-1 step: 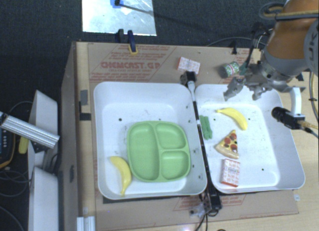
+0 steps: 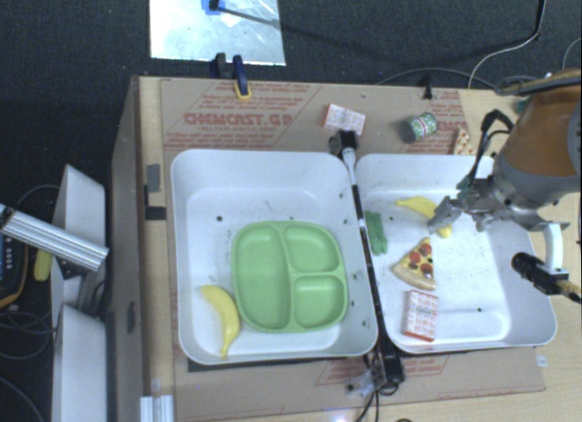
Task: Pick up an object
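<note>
A robotics lab: 2 white bins point(image 2: 273, 170), taped cardboard bench point(image 2: 273, 111), loose cables point(image 2: 509, 47).

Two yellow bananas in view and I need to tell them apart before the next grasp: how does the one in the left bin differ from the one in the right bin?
The left-bin banana lies in the near corner, touching the green divided plate, far from the arm; the right-bin banana lies at the far side, right beside the gripper. The left-bin banana shows whole and looks longer, running nearly front to back; the right-bin banana runs side to side, its right end partly covered by the gripper. Both are yellow and curved.
</note>
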